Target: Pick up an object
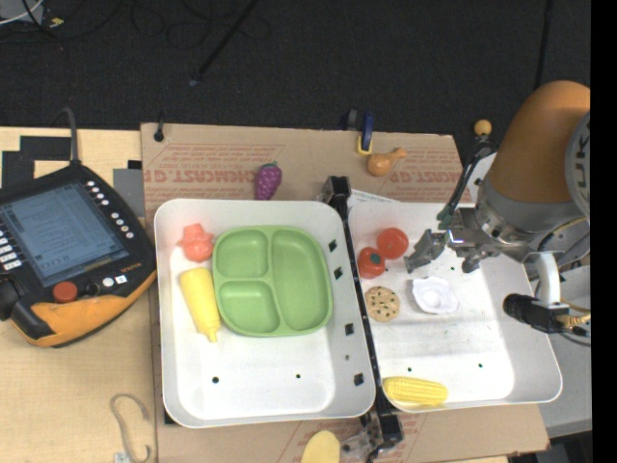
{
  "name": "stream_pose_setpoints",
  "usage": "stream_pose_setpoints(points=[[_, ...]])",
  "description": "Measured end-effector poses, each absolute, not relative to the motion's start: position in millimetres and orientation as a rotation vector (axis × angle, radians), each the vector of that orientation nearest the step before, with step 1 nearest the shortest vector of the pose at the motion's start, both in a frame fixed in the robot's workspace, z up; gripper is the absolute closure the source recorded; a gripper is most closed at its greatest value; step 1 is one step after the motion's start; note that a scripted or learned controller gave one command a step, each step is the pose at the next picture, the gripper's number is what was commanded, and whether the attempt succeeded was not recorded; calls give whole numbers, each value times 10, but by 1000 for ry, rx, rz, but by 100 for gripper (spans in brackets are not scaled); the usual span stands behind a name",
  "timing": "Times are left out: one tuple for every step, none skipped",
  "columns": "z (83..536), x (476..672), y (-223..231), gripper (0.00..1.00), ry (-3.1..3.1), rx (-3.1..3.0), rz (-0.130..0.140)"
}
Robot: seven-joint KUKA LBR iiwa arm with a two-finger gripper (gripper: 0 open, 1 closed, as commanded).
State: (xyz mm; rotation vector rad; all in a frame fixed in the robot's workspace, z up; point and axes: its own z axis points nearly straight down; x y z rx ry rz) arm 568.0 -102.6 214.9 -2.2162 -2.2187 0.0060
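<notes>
The bench (58,394) carries a cardboard sheet (289,162) on which two shallow white bins sit side by side, the left bin (251,384) touching the right bin (482,374) along a black divider. On the cardboard behind the bins lie a purple grape bunch (268,179) and a small orange gourd (384,161). A teach pendant (67,249) rests on the bench left of the bins, a metal hook (130,424) near the front edge.

Smooth glossy plastic green tray (270,283), matt brown cardboard backing (212,167).

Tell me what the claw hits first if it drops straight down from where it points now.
Most likely the white crumpled object, lying just below the claw in the right bin. Depth is hard to judge from this slanted view.
</notes>
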Motion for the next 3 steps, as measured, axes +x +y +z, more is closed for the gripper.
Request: stream_pose_setpoints(points=[[1513, 5631, -1032, 0, -2216, -2216, 7], [963, 5660, -948, 0, -2216, -2220, 4], [907, 5674, -962, 0, -2218, -2226, -2]])
